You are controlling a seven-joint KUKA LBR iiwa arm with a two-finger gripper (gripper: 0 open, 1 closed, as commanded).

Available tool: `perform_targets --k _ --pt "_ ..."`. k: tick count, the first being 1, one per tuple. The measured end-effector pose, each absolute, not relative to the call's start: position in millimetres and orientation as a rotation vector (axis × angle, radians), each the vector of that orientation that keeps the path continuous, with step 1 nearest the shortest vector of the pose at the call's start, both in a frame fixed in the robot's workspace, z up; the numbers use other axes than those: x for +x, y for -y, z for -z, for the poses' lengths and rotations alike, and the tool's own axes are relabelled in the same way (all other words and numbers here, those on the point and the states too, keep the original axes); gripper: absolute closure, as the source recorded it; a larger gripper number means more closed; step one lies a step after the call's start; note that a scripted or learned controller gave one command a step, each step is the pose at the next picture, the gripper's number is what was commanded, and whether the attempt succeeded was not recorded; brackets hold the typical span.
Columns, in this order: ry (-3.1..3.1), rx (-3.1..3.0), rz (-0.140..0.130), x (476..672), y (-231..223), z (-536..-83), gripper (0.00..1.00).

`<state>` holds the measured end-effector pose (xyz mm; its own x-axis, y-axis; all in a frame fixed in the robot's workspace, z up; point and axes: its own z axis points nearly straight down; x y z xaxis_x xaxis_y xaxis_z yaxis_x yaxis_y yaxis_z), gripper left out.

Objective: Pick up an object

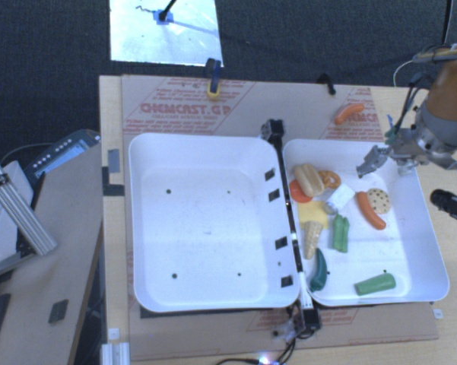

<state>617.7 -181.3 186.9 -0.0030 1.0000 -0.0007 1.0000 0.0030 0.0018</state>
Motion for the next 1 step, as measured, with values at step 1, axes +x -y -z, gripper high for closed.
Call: perform_targets --k 1 --pt "-2.233 2.212 -0.001 609.9 111.5 -80.5 0.00"
